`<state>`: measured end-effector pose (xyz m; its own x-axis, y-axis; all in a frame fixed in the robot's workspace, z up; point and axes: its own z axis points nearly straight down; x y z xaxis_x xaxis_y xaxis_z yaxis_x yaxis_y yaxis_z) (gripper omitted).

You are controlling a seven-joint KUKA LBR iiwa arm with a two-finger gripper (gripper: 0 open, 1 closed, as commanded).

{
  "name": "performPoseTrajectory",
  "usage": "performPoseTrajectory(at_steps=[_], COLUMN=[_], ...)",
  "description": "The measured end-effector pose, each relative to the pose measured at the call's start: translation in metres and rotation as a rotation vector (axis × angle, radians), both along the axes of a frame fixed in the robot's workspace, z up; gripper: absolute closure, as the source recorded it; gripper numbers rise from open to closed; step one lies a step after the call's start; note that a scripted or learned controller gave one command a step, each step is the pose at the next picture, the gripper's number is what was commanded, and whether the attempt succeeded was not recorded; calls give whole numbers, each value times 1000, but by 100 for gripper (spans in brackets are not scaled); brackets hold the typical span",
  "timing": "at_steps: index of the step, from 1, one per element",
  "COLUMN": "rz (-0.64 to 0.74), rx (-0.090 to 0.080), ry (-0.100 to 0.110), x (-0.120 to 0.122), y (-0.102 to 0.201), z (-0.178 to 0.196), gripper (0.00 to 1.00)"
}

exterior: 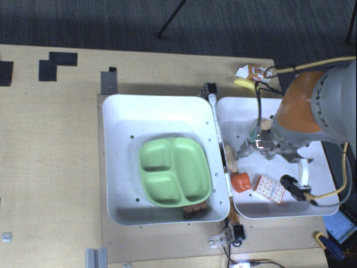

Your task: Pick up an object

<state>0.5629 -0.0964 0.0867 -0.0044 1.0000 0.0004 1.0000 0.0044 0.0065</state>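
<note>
Two bins face you; your gripper (241, 151) (fingers' state unclear) hangs low over the right bin (245, 111), near an orange object (241, 182).

green tray (175, 171), left bin (120, 121), arm (315, 108)

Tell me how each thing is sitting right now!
Green tray: flat, right way up, in the left bin.
Brown thing: tucked at the tray's near edge.
Orange thing: lying in the right bin.
Patterned packet: lying flat beside it.
Gripper: low over the right bin.
</note>
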Motion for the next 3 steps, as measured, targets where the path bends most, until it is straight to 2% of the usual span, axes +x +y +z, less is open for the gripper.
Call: performPoseTrajectory(at_steps=[1, 2, 3], rz=[2, 1, 2], rx=[0, -2, -1], ry=[-5, 1, 2], x=[2, 102, 102], y=[0, -43, -42], z=[12, 32, 31], gripper=[100, 100, 0])
